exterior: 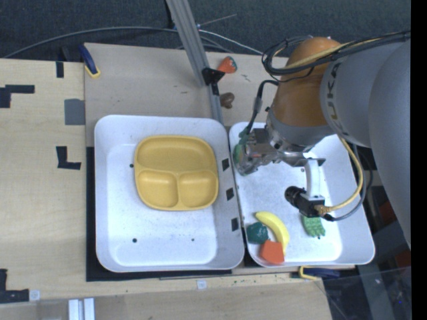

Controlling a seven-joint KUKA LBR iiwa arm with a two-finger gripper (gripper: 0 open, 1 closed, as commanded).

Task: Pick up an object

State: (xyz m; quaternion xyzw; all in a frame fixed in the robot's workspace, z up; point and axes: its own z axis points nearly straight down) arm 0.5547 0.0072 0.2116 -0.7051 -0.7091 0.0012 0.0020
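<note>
Nothing is lifted yet: the gripper (244, 157) hangs at the right bin's (357, 252) ten o'clock corner, its pincer state impossible to tell, while the banana (273, 226) lies at six o'clock.

Slanting in from the top, a grey metal pole (189, 29), ending at a black clamp (212, 77) on the wooden bench (40, 179). Just beside the clamp, a small orange piece (228, 64); slightly nearer, a brown lump (227, 100). Far left corner: blue-and-yellow clip (89, 61). Scattered black tape marks (65, 157) and a grey patch (75, 111).
</note>
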